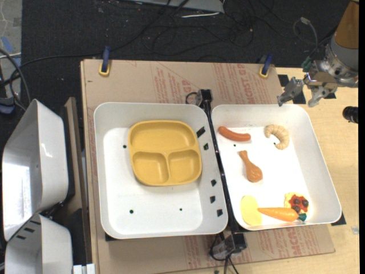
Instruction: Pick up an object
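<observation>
Gripper (303, 96) located at upper right of the frame, above the far right corner of the right bin (319, 164), beyond its rim. Fingers (288, 92) spread apart, released, nothing between them. Orange band of the arm (349, 30) visible at the top right edge.

Right bin contents, all well apart from the gripper:
- Sausage (234, 133), red-orange, lying near the upper left of the bin.
- Shrimp (278, 135), pale and curled, to the right of the sausage, nearest the gripper.
- Drumstick (250, 166), brown, near the bin's middle, lying at a slant.
- Yellow round piece (248, 208) at lower middle, touching the blunt end of the carrot (277, 214), which lies flat along the lower rim.
- Small multicoloured item (297, 202), red and yellow, just above the carrot's tip; kind not determinable.

Left bin (108, 170) holding a yellow divided plate (165, 153), three compartments, upright, set toward the upper middle.

Both bins resting on a cardboard sheet (165, 81), clamped at the far edge by two yellow clamps (104, 68).
</observation>
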You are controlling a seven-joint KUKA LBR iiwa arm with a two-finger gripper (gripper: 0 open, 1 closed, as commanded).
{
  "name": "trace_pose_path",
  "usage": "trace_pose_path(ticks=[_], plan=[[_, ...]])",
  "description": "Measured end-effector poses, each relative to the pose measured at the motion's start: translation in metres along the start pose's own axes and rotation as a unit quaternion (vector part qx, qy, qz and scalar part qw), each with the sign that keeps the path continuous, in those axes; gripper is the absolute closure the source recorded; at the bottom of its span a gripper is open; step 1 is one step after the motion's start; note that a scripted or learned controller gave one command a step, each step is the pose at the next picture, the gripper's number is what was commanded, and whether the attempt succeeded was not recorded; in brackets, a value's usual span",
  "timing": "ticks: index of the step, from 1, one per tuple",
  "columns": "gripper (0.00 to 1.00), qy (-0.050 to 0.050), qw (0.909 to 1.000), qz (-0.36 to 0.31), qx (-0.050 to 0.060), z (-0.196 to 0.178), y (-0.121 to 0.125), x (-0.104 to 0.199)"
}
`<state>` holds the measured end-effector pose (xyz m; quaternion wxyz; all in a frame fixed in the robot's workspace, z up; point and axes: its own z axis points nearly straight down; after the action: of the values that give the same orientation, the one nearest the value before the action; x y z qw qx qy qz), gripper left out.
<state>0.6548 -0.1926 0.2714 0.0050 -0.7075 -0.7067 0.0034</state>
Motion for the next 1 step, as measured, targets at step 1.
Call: trace_pose_path(ticks=[1], plan=[[0.0,-0.001,1.0,-0.001,-0.006,-0.0082,0.0021,0.0009]])
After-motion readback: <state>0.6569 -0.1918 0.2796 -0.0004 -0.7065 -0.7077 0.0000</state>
